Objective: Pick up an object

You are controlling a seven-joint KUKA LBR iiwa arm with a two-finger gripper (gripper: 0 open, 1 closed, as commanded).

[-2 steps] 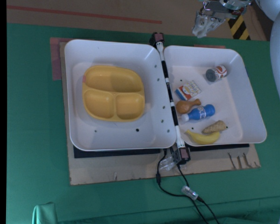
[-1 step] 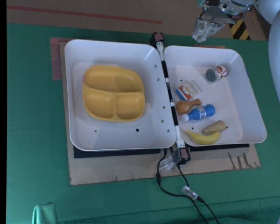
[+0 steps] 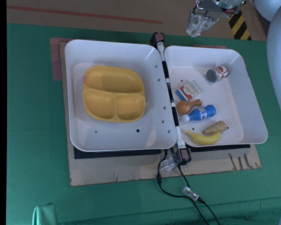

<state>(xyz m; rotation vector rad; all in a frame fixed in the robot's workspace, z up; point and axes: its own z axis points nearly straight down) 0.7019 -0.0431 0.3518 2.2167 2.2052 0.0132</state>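
Observation:
My gripper (image 3: pixel 197 26) hangs high above the far edge of the right bin (image 3: pixel 246 78), with nothing between its fingers. In that bin lie a small can with a red and white ball-like end (image 3: pixel 217 73), a small food box (image 3: pixel 189 90), a toy chicken drumstick (image 3: pixel 188 107), a blue and white bottle (image 3: pixel 198 114), an ice cream cone (image 3: pixel 216 127) and a banana (image 3: pixel 203 138). All of them sit well below and nearer than the gripper.
The left bin (image 3: pixel 112 53) holds a yellow divided plate (image 3: pixel 114 93). A black and white divider bar (image 3: pixel 169 93) runs between the bins. Cables (image 3: pixel 178 184) trail over the green cloth in front. The grey arm (image 3: pixel 277 55) comes down the right side.

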